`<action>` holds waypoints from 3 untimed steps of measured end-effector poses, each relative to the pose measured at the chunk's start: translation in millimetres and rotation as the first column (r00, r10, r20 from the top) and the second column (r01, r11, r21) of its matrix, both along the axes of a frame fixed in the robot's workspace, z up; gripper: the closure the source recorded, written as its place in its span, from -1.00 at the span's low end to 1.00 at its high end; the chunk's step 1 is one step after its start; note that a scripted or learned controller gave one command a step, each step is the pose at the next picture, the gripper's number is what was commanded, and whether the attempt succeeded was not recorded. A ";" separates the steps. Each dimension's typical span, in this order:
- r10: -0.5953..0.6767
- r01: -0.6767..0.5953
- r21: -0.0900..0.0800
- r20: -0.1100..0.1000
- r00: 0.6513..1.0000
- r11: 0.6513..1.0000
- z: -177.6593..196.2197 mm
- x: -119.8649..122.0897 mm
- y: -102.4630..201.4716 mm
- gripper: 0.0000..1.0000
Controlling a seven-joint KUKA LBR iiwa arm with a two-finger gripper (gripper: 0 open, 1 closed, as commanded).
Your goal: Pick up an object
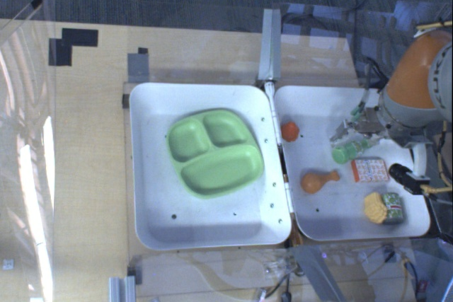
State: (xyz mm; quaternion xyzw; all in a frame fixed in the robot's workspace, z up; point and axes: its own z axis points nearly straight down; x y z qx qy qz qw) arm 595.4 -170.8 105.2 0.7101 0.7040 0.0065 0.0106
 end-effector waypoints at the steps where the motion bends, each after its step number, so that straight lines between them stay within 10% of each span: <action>1: -0.013 0.013 0.003 -0.013 1.000 1.000 -15.9 -39.8 -22.8 -1.00; 3: -0.087 0.087 0.005 -0.010 0.996 0.996 -15.5 -72.2 20.2 -1.00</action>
